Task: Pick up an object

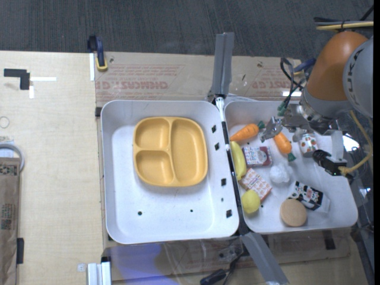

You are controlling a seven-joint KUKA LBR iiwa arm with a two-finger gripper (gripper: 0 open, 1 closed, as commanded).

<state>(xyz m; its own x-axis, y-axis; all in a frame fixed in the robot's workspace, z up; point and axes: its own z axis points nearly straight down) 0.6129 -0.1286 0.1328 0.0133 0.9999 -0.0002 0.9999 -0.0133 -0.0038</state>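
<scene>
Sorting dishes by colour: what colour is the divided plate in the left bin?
Yellow-orange all over; the divided plate shows plainly in the camera view.

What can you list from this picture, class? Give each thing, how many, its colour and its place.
bins: 2, white, side by side on the bench
divided plate: 1, yellow, left bin
carrots: 2, orange, top of right bin
banana: 1, yellow, right bin's left edge
lemon: 1, yellow, right bin's lower left
small cartons: 2, pink-and-white, beside the banana
round bun: 1, tan, right bin's lower edge
arm: 1, grey and orange, above right bin
gripper: 1, dark, over the carrots
</scene>
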